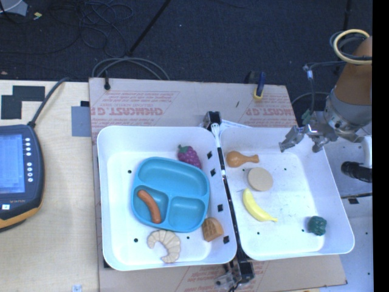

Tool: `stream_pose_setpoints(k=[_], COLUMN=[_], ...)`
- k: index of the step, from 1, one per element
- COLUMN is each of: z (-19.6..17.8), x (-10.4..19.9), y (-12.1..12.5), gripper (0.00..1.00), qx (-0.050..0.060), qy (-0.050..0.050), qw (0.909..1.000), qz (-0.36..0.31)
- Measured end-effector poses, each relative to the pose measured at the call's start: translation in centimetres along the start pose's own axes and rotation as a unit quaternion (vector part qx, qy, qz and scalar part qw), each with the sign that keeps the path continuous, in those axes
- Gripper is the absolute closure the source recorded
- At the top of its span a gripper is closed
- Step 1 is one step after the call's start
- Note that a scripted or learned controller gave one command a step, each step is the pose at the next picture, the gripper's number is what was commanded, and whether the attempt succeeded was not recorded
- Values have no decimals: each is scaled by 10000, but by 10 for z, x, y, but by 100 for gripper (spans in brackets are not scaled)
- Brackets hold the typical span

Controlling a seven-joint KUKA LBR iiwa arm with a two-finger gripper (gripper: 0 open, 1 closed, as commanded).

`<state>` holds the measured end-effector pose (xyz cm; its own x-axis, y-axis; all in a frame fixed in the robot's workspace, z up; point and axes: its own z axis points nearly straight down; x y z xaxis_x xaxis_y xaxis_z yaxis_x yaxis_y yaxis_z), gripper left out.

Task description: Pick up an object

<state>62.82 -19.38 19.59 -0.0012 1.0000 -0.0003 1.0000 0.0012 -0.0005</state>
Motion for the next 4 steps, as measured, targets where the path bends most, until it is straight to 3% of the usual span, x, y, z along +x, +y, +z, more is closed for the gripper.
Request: stream_pose_setpoints(k=[1,2,3,4], z=[-10,-183,-322,-280], x=[0,15,24,71], y=[0,0,3,-64], gripper=[100,100,100,100], qx=[2,-92,-75,27], qy=[2,-23,-19,13], qw=[10000,10000,10000,10000], qz=[-7,-8,-3,-7])
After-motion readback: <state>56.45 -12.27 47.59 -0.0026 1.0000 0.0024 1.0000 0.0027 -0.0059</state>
